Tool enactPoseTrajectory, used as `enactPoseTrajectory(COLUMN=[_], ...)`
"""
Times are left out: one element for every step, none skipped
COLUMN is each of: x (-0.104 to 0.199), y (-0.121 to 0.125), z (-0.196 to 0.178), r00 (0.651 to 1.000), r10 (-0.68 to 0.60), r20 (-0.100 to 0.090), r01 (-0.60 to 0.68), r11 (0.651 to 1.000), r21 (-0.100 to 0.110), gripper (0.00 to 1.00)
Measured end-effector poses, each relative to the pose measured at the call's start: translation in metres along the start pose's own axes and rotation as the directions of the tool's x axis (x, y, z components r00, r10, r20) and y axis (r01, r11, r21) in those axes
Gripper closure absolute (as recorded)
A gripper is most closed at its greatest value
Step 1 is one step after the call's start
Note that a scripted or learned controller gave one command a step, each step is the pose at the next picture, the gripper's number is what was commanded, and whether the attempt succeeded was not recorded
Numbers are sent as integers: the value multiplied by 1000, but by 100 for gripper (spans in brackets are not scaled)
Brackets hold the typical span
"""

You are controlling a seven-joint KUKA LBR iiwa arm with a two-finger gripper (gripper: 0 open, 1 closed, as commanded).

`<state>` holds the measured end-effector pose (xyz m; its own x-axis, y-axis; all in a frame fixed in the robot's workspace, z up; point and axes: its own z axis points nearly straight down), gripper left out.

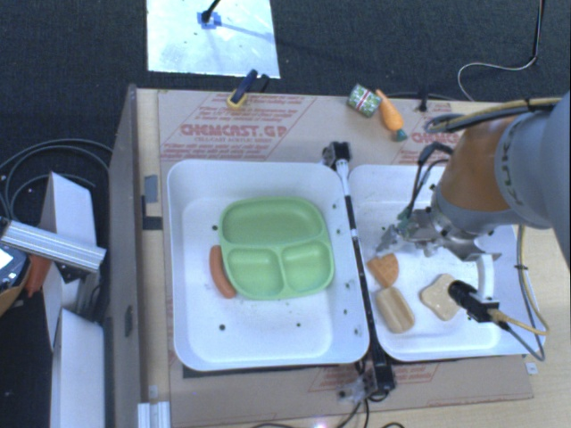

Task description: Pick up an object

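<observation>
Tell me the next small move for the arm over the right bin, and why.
Probably a short descent toward the orange wedge-shaped piece. The gripper sits just above it in the right bin, so it is the closest target. The tan oblong piece and the pale toast-like piece lie further off. The pieces lie close together, so go slowly.

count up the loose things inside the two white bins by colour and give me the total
Green: 1, divided plate
Orange-red: 1, sausage
Orange: 1, wedge piece
Tan: 1, bread roll
Cream: 1, bread slice
Total: 5
</observation>
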<state>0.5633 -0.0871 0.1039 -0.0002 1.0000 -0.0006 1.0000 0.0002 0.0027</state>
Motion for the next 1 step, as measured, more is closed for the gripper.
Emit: enactPoseTrajectory(x=[-26], y=[85], z=[-21], r00=[1000], r10=[-4], r20=[1], r01=[4], r11=[1000], r21=[-2], gripper=[0])
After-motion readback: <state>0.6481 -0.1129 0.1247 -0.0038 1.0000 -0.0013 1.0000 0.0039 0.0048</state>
